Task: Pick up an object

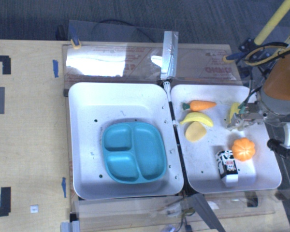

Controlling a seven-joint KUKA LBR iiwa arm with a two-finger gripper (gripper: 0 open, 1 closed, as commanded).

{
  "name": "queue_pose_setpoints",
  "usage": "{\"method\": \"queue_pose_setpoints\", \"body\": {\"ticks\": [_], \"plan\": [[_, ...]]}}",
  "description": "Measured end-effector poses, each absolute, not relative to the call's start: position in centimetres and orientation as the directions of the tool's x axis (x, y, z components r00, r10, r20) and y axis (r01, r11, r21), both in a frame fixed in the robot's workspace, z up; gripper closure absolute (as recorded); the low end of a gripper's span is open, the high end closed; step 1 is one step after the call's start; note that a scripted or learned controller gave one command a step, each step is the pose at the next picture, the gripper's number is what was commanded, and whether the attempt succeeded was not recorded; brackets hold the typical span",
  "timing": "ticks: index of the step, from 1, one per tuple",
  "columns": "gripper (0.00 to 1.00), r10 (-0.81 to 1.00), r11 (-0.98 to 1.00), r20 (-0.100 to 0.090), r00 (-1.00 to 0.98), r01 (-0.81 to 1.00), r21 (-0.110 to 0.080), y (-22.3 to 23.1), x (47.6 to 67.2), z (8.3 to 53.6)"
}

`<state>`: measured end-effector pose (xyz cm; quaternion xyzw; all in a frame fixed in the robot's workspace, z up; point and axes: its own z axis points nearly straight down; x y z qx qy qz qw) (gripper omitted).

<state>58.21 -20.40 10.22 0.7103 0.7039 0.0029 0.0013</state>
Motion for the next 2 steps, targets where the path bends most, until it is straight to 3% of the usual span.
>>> {"method": "queue_pose_setpoints", "body": {"ticks": [1, 2], "plan": [[1.0, 0.992, -0.128, -0.001, 0.128, 0.992, 0.01, -17.9, 59.2, 20.4], [1.0, 1.0, -0.02, -0.003, 0.02, 1.0, 0.006, -18.9, 61.9, 25.4]]}}
